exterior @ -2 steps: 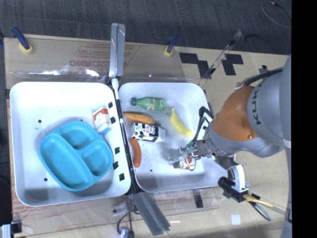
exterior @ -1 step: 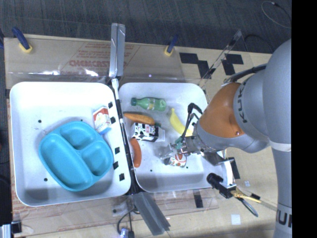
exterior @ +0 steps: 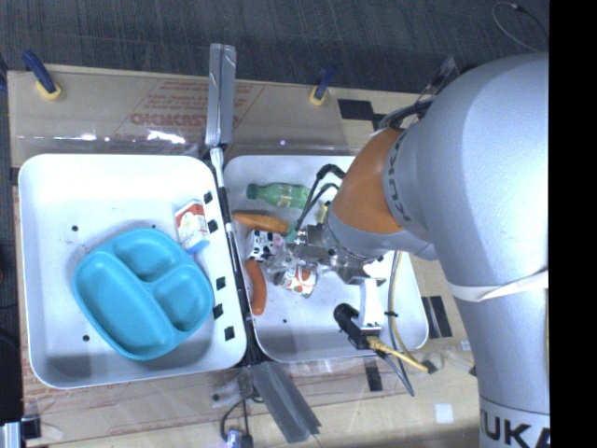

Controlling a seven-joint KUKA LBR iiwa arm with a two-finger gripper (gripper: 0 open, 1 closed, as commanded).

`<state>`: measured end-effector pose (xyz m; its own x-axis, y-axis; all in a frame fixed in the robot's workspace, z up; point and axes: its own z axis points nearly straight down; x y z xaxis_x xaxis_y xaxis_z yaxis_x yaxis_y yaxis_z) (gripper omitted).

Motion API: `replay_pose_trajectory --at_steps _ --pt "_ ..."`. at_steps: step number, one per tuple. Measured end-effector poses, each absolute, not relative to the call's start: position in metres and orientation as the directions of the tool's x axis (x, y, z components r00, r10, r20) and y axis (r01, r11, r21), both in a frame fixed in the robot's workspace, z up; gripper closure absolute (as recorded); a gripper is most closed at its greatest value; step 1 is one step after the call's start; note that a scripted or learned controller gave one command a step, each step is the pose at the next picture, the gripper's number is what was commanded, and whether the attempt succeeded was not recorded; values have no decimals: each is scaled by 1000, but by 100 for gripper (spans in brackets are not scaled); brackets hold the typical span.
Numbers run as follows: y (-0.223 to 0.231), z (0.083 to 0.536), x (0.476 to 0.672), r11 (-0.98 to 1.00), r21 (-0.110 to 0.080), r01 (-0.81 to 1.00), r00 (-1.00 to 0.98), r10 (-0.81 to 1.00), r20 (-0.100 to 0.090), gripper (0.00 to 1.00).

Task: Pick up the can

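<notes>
**Red-and-white can in left bin, gripper over right bin**

Red-and-white can (exterior: pixel 191 224) lies on its side in the left bin (exterior: pixel 37 250), left of frame centre, close against the divider wall. Its lower end touches the rim of a blue divided plate (exterior: pixel 140 292). Across the divider, the right bin (exterior: pixel 308 339) holds a green bottle (exterior: pixel 277 193), an orange sausage (exterior: pixel 256 287) and a crumpled red-and-white packet (exterior: pixel 301 280). The gripper (exterior: pixel 300 255) hangs just above that packet, well apart from the can. Its grasp cannot be told.

Bench (exterior: pixel 112 101) under a clear sheet, 2 shallow white bins (exterior: pixel 37 250) side by side, touching.
</notes>
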<state>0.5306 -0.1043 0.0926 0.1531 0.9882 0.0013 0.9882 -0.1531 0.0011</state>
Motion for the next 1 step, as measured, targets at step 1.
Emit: replay_pose_trajectory --at_steps 1 --pt "-46 191 572 -344 -4 939 344 939 0 100"
